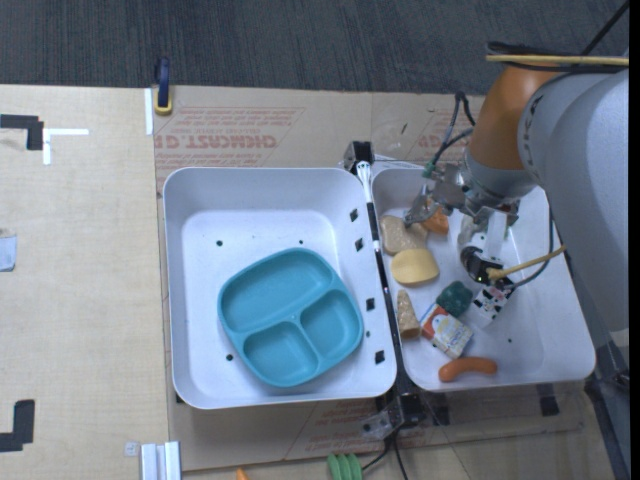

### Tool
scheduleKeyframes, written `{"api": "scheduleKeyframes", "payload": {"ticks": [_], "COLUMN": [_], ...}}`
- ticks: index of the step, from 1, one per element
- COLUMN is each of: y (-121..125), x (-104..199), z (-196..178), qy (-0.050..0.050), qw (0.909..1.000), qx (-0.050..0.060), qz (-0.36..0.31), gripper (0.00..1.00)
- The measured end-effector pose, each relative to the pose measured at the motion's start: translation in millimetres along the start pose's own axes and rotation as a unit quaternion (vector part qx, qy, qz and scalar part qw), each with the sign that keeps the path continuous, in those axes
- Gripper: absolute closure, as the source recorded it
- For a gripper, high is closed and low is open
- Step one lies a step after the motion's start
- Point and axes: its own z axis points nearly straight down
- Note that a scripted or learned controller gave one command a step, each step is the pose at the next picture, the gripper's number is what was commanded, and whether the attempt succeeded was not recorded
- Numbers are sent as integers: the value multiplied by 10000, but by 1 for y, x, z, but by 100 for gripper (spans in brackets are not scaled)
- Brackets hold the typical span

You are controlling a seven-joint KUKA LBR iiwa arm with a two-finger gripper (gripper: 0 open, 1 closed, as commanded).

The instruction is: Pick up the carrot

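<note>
The carrot (436, 221) is seen at the right bin's (560, 363) twelve o'clock end, at three o'clock from a tan piece (400, 234). The gripper (430, 208) is placed over it; its state cannot be told. A grasp centred on the carrot, clear of neighbours, is advised.

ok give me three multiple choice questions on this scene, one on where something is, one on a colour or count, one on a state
1. Where does the divided tray lie?
A. left bin
B. right bin
C. on the cardboard

2. What colour is the tray?
A. red
B. blue
C. black

3. How does the sausage lie?
A. inside the tray
B. stacked on the bread
C. alone on the floor of the right bin, near its front edge

Answers: 1 A, the tray sits in the left bin. 2 B, it is light blue. 3 C, it lies clear of the other items, well away from the end effector.
</note>
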Motion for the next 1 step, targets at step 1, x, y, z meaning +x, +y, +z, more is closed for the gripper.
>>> {"api": "scheduleKeyframes", "payload": {"ticks": [1], "y": [1], "x": [0], "z": [-10], "qy": [4], "qw": [10000], "qx": [-2], "qz": [6], "gripper": [100]}}
